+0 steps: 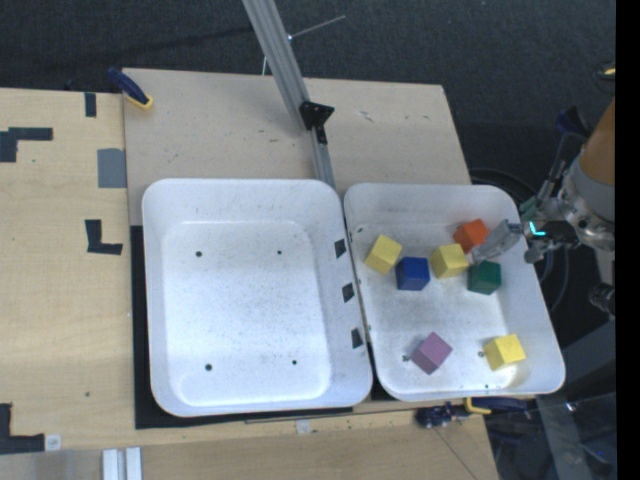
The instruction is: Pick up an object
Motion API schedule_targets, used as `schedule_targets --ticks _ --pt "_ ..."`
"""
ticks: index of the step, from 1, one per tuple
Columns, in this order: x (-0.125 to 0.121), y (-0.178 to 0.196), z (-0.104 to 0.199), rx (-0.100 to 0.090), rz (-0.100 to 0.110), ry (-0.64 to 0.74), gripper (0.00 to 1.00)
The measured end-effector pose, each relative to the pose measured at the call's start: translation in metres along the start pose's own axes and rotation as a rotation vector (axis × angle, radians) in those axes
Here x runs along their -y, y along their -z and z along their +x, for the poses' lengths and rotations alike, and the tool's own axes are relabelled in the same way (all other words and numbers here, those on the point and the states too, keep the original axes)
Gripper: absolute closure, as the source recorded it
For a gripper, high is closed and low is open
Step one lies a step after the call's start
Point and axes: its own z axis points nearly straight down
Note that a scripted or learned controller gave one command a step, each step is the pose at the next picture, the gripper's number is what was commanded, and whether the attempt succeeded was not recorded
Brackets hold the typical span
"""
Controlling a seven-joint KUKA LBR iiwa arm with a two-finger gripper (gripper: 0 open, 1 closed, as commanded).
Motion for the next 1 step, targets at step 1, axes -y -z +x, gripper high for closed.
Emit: schedule_targets --ticks 1 --pt "-0.0009 0.0024 0.0 0.001 -0.004 0.001 0.0"
